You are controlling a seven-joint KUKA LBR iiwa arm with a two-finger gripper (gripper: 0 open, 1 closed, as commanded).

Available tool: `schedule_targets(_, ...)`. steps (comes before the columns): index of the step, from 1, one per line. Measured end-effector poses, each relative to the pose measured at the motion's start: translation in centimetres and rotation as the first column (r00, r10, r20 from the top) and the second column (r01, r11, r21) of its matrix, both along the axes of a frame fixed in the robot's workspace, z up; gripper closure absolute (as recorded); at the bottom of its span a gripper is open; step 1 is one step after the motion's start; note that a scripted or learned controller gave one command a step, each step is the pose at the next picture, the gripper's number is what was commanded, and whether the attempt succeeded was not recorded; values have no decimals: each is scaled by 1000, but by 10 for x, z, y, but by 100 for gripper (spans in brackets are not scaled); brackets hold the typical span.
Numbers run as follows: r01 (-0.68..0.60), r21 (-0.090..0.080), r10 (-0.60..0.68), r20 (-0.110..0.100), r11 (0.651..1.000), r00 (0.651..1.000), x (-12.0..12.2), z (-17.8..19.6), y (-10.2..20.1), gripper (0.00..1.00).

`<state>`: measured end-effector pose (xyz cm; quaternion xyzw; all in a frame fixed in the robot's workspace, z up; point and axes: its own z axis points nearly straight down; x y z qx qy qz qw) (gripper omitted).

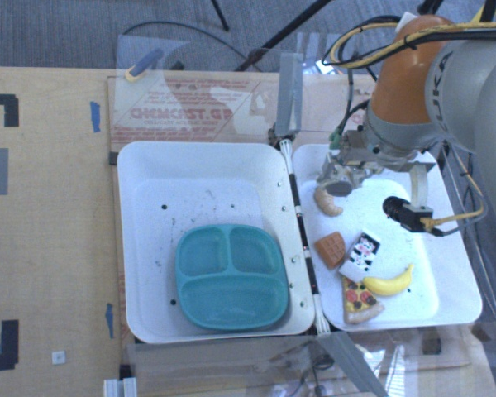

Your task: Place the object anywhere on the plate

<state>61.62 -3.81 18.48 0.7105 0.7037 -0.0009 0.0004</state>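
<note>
A teal divided plate lies in the left bin, toward its front. In the right bin are a tan croissant-shaped piece, a brown waffle-like block, a black-and-white carton, a yellow banana and a pizza slice. My gripper hangs low over the right bin's back left part, directly above and just touching or nearly touching the tan piece. Nothing shows as lifted.
A ridge between the two bins runs front to back next to the gripper. Yellow and black cables trail from the wrist over the right bin. A clear sheet and a grey post stand behind the bins.
</note>
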Motion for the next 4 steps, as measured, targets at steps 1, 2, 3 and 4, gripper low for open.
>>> schedule_targets(1,-155,3,155,-1,988,988,-44,32,77,100)
schedule_targets(2,-225,3,225,0,974,974,-73,-61,154,100)
schedule_targets(3,-309,-7,309,46,951,950,-35,-74,186,100)
schedule_targets(4,-306,-10,306,41,952,951,-36,-79,183,0)
